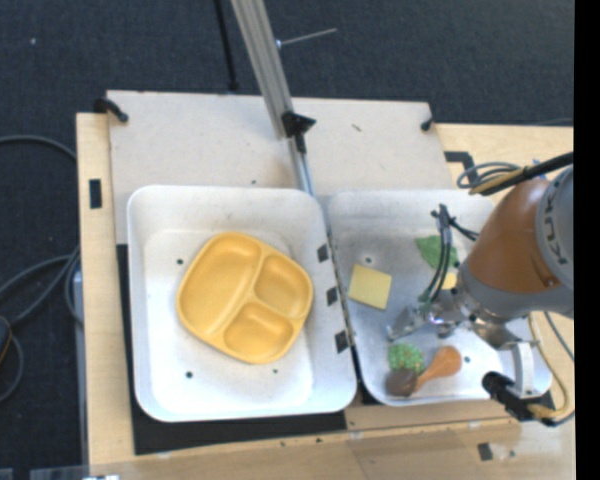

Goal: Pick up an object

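We count two shallow white bins (150, 268), one yellow plastic divided plate (244, 296), one pale yellow square block (370, 287), one brown wooden spoon (425, 371), and two green pieces (405, 354).

Smooth, matt yellow plastic divided plate (245, 296) lies in the speckled white plastic left bin (150, 368); behind it, a ribbed aluminium rail (260, 43).

We look down on a robotics lab test station, where a plywood bench (260, 138) on dark carpet (40, 58) carries two white bins (160, 388), an aluminium mast (260, 38), trailing cables (20, 268) and a grey-and-orange arm (515, 248).
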Controlling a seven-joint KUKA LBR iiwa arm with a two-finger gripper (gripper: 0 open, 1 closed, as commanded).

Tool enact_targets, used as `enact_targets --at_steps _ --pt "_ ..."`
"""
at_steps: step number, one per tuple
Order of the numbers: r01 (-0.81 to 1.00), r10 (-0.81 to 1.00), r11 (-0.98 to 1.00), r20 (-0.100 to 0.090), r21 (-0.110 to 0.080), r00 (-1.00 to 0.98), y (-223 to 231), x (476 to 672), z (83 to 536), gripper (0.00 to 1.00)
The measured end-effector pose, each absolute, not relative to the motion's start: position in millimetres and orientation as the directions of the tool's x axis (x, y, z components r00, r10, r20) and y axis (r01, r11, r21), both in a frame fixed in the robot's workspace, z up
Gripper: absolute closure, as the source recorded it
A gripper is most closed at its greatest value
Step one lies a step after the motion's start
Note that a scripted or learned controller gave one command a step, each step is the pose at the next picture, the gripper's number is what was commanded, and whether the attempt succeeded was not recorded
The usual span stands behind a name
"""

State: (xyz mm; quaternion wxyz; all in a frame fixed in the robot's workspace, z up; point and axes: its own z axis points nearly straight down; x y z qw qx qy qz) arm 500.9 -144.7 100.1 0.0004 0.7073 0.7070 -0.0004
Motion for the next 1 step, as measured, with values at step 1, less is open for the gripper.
enact_targets --at_steps 1 --pt "1.000 1.000 -0.005 -0.001 0.005 0.005 -145.7 502.4 111.9 1.00"
